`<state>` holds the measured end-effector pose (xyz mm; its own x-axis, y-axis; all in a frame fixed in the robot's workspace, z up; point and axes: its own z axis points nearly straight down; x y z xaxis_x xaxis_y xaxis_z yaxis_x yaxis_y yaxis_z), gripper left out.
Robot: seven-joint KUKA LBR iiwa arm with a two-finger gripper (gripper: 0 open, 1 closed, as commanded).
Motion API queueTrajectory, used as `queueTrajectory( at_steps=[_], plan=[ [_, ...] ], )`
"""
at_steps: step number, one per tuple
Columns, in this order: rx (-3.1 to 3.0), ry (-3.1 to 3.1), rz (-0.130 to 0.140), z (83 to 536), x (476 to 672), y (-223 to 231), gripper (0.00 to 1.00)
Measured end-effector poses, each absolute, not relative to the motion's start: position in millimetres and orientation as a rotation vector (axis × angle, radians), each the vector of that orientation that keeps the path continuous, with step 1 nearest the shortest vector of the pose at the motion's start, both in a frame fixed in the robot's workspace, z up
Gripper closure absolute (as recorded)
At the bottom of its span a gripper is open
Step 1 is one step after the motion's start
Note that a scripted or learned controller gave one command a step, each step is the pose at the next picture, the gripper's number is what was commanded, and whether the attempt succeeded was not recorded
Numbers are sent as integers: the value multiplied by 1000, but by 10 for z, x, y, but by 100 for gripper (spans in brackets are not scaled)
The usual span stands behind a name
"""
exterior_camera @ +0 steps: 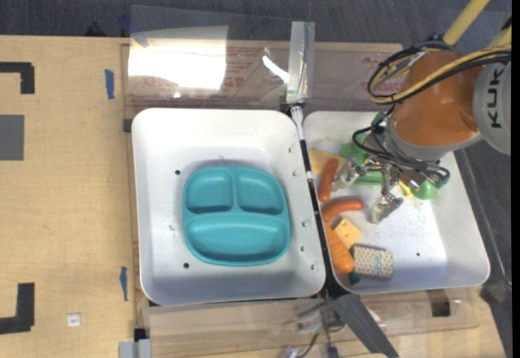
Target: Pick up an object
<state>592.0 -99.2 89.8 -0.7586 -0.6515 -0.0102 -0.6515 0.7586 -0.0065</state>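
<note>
My gripper (367, 189) hangs low over the right bin (459, 255), its two metal fingers (385, 204) spread open with nothing gripped between them. Just left of and below the fingertips lies an orange sausage (344, 206). A second orange sausage (327, 176) lies near the bin's left wall. A yellow cheese wedge (348, 231), a carrot (340, 256) and a patterned pouch (373, 261) sit toward the bin's front. A green piece (367, 179) lies partly hidden under the gripper, and a yellow-green piece (423, 188) pokes out on its right.
The left bin (162, 133) holds a teal divided plate (236, 214). The arm's orange band (431, 101) and looped cables (390, 72) hang over the right bin's back. Bare white floor shows at the right bin's front right.
</note>
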Motion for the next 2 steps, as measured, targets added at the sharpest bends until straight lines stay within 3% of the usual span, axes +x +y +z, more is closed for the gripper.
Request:
queueTrajectory(
  at_steps=[1,2],
  plan=[
    [-1083,2920,-8,1036,5965,-965,100],
    [-957,2976,-7,2902,6442,-939,100]
  ],
)
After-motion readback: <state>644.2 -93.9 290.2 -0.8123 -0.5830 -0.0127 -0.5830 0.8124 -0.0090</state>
